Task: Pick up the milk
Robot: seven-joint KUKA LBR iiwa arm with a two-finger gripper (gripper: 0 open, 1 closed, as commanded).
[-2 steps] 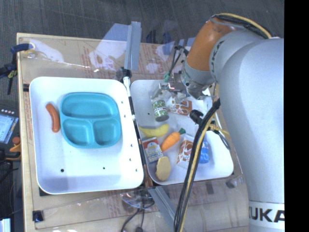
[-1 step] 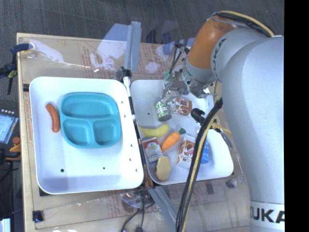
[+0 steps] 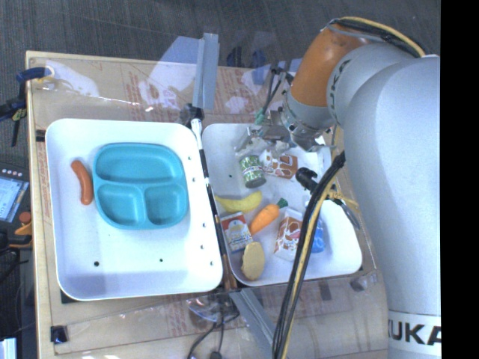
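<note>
Your two-finger gripper sits low over the far end of the right white bin, under the grey arm with the orange band. You can't tell from this angle whether it's spread or pinched; nothing is visibly held.

Just below the gripper: a small dark green can with a pale label, standing roughly upright. Beside it, toward the arm, lies a small orange-brown and white carton.

Your target looks to be the white milk carton with brown print, lying on its side at the near-right of the same bin, partly crossed by the black and yellow cable. It's well apart from the gripper. A blue object is right behind it.

Between them: yellow banana, orange carrot with green top, a small red and white box, a tan potato-like piece.

Left white bin: a turquoise three-section plastic plate and a red-orange sausage just beside it, not touching.
</note>
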